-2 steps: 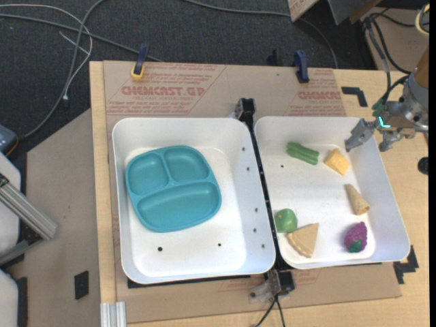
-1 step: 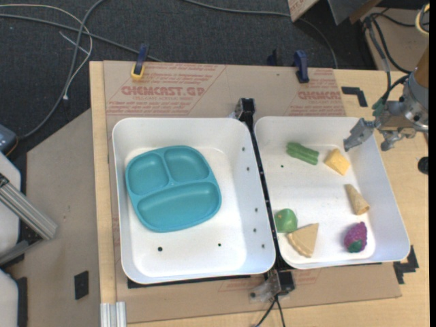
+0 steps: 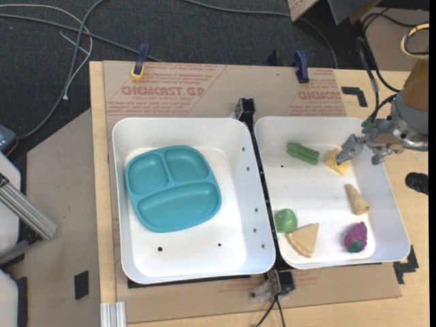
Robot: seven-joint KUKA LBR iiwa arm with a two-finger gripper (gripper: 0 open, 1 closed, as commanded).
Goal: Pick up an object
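Nearest cam, at front of right bin (image 3: 381, 254): tan wedge (image 3: 304, 239), green ball (image 3: 285, 219) touching its upper-left corner, purple grape bunch (image 3: 355, 236) well to their right. Gripper (image 3: 363, 152) hangs over the bin's far right part, fingers (image 3: 349, 148) spread apart w/ nothing between them; left finger tip just above a small yellow wedge (image 3: 336, 161), contact can't be told. Cone-shaped tan piece (image 3: 356, 199) lies below, apart from gripper. Green pickle-like piece (image 3: 302, 152) sits to the left, near yellow wedge, not touching. Grey arm (image 3: 413, 118) w/ orange band reaches in from right. Left bin (image 3: 122, 182) holds a teal divided plate (image 3: 174, 187). Both bins rest on a cardboard sheet (image 3: 170, 90).
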